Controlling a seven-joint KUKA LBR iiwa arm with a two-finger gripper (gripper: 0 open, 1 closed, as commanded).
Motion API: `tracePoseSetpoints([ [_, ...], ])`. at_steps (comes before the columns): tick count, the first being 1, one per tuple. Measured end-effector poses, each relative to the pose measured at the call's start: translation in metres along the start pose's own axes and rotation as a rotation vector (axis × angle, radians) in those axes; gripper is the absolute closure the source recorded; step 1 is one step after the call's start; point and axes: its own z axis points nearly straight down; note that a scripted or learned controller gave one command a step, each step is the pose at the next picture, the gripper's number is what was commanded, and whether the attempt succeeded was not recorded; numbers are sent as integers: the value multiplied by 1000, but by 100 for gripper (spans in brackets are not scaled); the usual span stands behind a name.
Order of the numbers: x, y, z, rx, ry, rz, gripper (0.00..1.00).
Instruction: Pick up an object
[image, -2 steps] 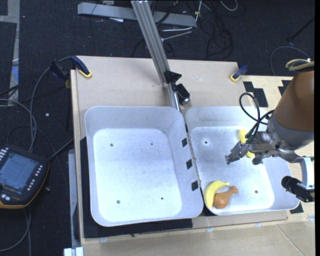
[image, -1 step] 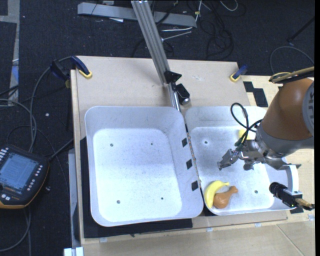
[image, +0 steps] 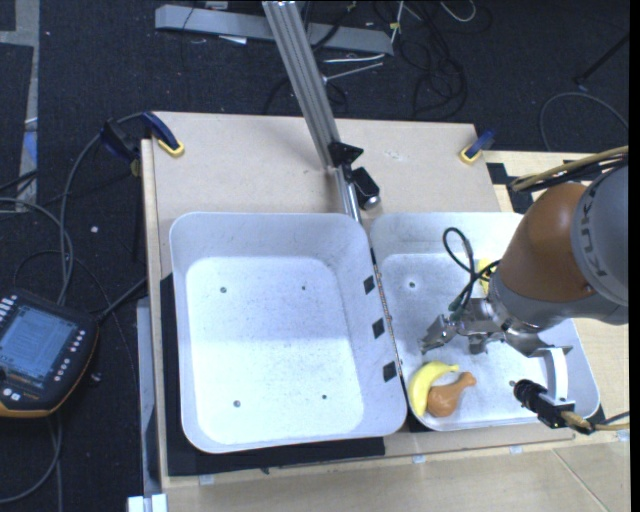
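The arm is seen reaching in from the right over the right-hand bin, and the gripper is carried low above that bin's floor, its metal fingers pointed toward the divider between the two bins. Whether those fingers are apart or together cannot be told from this slanted view; nothing is seen between them, so no hold is claimed. The objects on offer are found in the near corner of the right bin: a yellow banana curled against the bin wall, and, touching it on its right side, an orange-brown drumstick-shaped toy. Both lie nearer the camera than the gripper, just beside it and slightly toward the left bin, clearly apart from the fingertips. That is the relation the next move is judged to turn on: the gripper must be brought toward the front edge of the bench and down, not further left. The banana's long axis is seen running roughly from the front wall up toward the gripper, with a curve; the drumstick toy is laid slantwise, its narrow end pointing up and right. A closing line across the short width of either one would be wanted, and because the two touch, one could be nudged as the other is taken. The left bin is passed over. A small yellow thing is glimpsed behind the wrist, too hidden to be named.
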Motion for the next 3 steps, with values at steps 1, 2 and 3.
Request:
tracePoseSetpoints([
  [1,0,1,-13,-5,-1,0,100],
  [2,-8,6,-70,-11,-2,0,100],
  [3,-8,7,-121,-10,-2,0,100],
])
